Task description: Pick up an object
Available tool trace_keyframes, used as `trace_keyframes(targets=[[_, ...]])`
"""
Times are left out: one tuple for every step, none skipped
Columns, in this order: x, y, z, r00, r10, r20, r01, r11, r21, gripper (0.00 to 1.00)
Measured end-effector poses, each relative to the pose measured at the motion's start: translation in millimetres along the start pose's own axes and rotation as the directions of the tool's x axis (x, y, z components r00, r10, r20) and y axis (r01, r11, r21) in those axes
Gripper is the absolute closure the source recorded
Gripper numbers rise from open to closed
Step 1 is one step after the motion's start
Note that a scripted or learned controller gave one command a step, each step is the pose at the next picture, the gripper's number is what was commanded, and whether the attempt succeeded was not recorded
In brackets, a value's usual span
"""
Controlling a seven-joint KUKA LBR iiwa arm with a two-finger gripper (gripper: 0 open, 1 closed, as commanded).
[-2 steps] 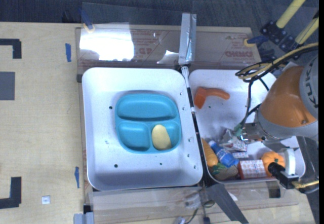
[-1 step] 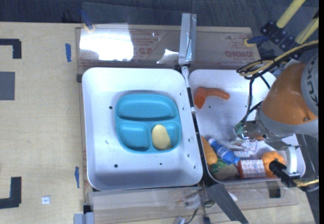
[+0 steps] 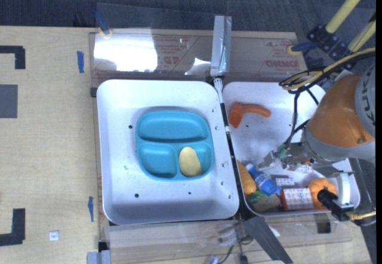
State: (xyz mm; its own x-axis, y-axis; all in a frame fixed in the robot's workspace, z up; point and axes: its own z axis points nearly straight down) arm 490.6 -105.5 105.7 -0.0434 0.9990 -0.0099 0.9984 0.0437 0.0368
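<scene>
In the right bin (image 3: 262,98) a heap of small things lies against the near wall: an orange carrot-like piece (image 3: 246,178) by the divider, a blue packet (image 3: 265,184) just beside it, a dark green item (image 3: 260,197) at the wall, a red-labelled can (image 3: 296,198) lying on its side, and an orange ball-shaped toy (image 3: 320,187) touching the can's right end. The can's label carries white print too small to read. Farther back in that bin, well apart from the heap, lies a bent orange toy (image 3: 245,112).

The gripper (image 3: 285,156) hangs just above the blue packet and the can, amid cables; whether it is spread or closed, or has hold of anything, cannot be told. The arm (image 3: 343,116) comes in from the right, its orange band bulking over the bin's right side.

In the left bin (image 3: 113,137) sits a blue sectioned tray (image 3: 170,128) with a yellow egg-shaped object (image 3: 190,161) in its near right compartment. Behind the bins, cardboard (image 3: 271,57) bears red lettering, not legible.
</scene>
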Motion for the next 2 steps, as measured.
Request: trace_keyframes(targets=[[15.4, -6.3, -80.0, 0.961, -0.276, -0.018, 0.277, 0.961, 0.029, 0.00], [-27.9, 58.1, 19.9, 0.981, -0.192, -0.012, 0.192, 0.981, 0.025, 0.00]])
